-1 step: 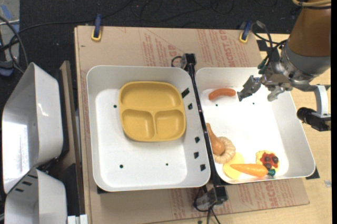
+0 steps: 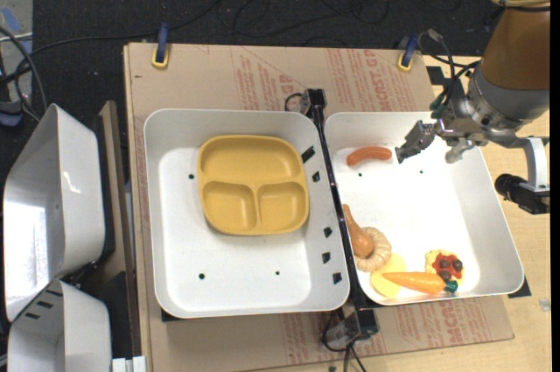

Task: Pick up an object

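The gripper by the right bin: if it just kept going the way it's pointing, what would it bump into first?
Probably the hot dog: the gripper angles down toward it in the right bin. One view leaves depth uncertain; it might meet the bin floor first.

Light: bright, even, from overhead | Glare: white bins (image 2: 175, 274) slightly washed out | Shadows: soft, short | Focus: mildly soft throughout
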### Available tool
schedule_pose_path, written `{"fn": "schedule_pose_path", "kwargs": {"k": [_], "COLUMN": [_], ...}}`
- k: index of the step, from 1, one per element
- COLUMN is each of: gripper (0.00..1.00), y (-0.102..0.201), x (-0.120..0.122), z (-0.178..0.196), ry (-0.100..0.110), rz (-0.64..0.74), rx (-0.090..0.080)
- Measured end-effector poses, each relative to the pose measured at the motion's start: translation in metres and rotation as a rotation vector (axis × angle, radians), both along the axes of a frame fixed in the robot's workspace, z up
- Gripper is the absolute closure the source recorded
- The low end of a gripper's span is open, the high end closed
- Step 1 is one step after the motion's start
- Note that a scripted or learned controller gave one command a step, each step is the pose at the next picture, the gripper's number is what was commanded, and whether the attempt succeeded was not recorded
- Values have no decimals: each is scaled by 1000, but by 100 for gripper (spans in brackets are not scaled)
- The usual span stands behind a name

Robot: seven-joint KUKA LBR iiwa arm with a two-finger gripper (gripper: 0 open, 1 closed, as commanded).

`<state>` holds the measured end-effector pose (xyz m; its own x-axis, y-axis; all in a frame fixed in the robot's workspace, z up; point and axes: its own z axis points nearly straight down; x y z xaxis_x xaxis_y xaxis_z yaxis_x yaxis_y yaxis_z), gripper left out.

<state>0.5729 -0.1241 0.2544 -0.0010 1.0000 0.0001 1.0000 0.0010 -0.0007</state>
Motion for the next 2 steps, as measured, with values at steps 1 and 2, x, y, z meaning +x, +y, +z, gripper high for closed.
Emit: {"fn": "schedule_pose_path", "kwargs": {"k": [1,2], "gripper": [0,0], "y": [8,6], "x": [2,-8], "z": [-60,-118], "ry": [3,5], "rz": [-1,-3], "rx": [0,1]}}
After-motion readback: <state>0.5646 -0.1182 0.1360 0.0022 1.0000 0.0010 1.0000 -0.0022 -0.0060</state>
